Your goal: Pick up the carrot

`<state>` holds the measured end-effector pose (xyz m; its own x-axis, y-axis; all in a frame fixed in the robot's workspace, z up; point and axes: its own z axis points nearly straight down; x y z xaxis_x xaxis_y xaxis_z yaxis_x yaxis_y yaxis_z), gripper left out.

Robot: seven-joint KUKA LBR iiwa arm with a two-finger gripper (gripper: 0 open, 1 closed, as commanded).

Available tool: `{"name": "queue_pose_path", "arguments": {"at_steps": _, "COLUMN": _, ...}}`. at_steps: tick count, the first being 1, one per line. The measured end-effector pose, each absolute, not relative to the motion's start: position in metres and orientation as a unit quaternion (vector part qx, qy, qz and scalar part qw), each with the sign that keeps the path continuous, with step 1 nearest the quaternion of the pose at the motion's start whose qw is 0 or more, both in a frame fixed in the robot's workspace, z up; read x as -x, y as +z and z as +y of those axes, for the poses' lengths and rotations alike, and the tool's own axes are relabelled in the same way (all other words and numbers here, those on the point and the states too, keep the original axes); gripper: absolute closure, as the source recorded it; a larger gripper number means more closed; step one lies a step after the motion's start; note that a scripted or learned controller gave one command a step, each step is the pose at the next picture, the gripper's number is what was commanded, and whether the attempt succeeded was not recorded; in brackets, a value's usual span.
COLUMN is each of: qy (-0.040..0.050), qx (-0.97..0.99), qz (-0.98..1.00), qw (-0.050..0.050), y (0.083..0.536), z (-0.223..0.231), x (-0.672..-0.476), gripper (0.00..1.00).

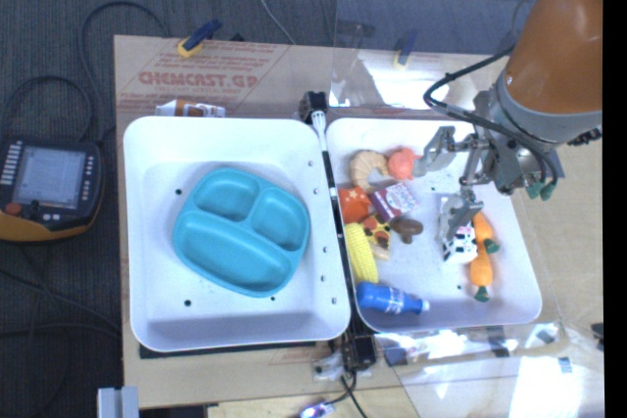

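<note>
Gripper (458,173) hovers beside carrot (482,250), lengthwise toward bin's (529,303) near edge.

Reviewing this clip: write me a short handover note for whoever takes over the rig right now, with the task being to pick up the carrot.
Gripper: over the right bin, above the toys near its right side; I cannot tell its state, and nothing is seen held.
Carrot: lying in the right bin near the right wall, beside the small cow toy, just below the gripper.
Other items: corn and blue bottle in the same bin; blue divided plate in the left bin.
Done: arm positioned close to the carrot.
Left: grasp the carrot and lift it.
</note>
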<state>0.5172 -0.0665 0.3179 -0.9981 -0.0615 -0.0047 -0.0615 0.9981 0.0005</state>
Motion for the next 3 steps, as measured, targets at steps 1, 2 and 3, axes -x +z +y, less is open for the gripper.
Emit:
{"name": "queue_pose_path", "arguments": {"at_steps": 1, "qy": 0.0011, "qx": 0.018, "qz": 1.000, "qw": -0.004, "y": 0.214, "z": -0.120, "x": -0.538, "gripper": 0.00}}
{"name": "queue_pose_path", "arguments": {"at_steps": 2, "qy": -0.0001, "qx": 0.188, "qz": 0.982, "qw": 0.001, "y": 0.099, "z": -0.173, "x": -0.553, "gripper": 0.00}}
{"name": "queue_pose_path", "arguments": {"at_steps": 3, "qy": -0.0017, "qx": 0.168, "qz": 0.986, "qw": 0.008, "y": 0.092, "z": -0.206, "x": -0.501, "gripper": 0.00}}
